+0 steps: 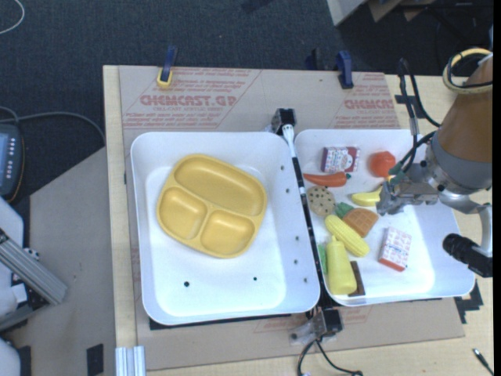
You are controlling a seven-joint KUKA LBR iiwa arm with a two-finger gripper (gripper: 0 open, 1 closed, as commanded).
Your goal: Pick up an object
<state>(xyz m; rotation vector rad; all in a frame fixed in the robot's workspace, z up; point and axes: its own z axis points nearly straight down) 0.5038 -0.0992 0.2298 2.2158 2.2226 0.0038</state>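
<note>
The right bin (438,284) holds several toy foods. There is a red and white packet (339,160), a red tomato (382,163), a red chili (325,179), a round cookie (319,200), a yellow banana (365,198), a brown bread piece (361,222), a corn cob (347,236), a yellow bottle (340,267) and a white and red box (395,249). My gripper (391,200) hangs low over the bin's middle, right beside the banana's right end and just below the tomato. Nothing visibly sits in it.
The left bin (156,288) carries a yellow divided plate (211,204). Blue and yellow clamps (165,69) pin the cardboard at the back. A black divider rail (299,186) runs between the bins. The arm's grey body (466,143) covers the right bin's far right side.
</note>
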